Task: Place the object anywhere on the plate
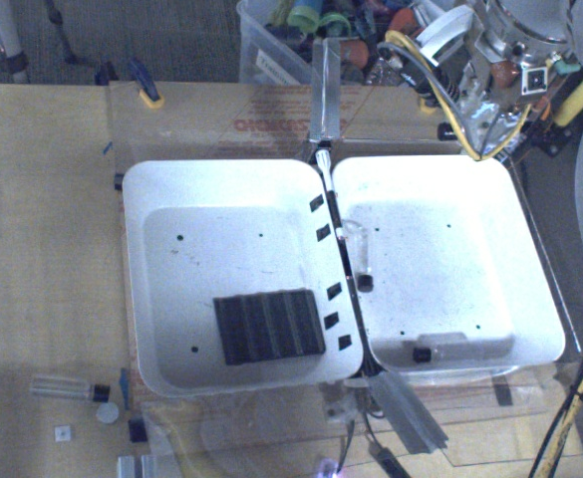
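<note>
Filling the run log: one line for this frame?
arm: above right bin's far corner | black ridged plate: left bin | clear tube: right bin, by divider | placed: no

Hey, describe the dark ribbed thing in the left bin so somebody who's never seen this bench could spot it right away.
Start at the left shallow white bin. Toward its near edge, right of centre, lies a flat black rectangular plate with raised ridges. It is the bin's one large dark item; the small black squares nearby line the bin's right rim instead.
</note>
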`<state>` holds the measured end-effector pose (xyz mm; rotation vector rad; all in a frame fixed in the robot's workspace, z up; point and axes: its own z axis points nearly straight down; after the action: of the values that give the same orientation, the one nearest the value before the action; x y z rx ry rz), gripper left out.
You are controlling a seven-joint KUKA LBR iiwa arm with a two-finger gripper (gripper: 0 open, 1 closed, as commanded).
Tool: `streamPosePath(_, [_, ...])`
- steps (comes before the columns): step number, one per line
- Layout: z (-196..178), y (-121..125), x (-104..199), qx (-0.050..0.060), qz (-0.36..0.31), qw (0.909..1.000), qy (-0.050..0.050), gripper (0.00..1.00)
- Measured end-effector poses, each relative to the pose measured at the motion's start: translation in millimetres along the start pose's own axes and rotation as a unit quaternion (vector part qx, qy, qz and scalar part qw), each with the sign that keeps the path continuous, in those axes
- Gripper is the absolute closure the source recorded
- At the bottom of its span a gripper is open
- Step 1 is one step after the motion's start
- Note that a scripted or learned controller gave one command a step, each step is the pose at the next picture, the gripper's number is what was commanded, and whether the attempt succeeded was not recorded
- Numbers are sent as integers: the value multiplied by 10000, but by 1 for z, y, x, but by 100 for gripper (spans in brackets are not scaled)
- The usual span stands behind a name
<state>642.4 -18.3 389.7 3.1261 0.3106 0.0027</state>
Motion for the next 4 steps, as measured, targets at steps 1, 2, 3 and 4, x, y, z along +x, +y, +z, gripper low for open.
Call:
streamPosePath(1, [185,-76,30,9,-774,9970,-24,100])
streamPosePath(2, [159,-106,-4,22,-3620,9322,-38,100])
streamPosePath(3, [236,-179,42,9,-3284,9445,-26,100])
streamPosePath(4, [124,-238,36,4,-5130,8584,-9,100])
